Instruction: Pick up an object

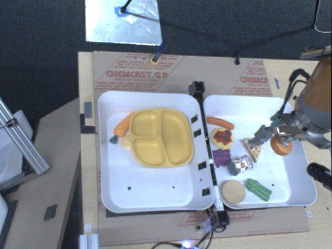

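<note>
Tan disc (233,191) nearest; gripper (256,140) over what may be a pizza slice (253,152).

The claw (258,139) hangs low in the right bin (303,191) over what may be a pizza slice (254,152); a yellow divided plate (157,137) fills the left bin (111,191).

The yellow divided plate (158,137) is showing smooth, slightly glossy plastic, the white bins (150,191) are looking matt, and the desk (140,69) is showing printed brown cardboard.
</note>
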`<state>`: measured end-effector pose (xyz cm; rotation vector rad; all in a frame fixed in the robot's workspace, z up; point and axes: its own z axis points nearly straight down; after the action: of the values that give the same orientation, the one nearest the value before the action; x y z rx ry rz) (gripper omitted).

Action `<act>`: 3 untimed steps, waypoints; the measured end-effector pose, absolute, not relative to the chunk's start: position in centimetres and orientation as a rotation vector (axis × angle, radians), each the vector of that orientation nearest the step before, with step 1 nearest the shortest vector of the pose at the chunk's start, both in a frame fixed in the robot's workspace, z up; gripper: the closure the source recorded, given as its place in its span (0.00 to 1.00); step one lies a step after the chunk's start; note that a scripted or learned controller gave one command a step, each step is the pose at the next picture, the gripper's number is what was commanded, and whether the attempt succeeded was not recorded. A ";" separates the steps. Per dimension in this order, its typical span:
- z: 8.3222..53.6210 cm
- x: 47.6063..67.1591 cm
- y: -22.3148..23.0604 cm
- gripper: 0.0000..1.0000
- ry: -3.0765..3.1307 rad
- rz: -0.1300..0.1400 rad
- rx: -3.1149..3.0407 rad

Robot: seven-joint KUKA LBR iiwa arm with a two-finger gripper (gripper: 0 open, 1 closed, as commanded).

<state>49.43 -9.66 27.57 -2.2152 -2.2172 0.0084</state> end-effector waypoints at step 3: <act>17.9 50.4 -9.2 0.00 -2.223 -0.002 -2.220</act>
<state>50.43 -9.22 17.94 -2.2202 -2.2231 -0.0021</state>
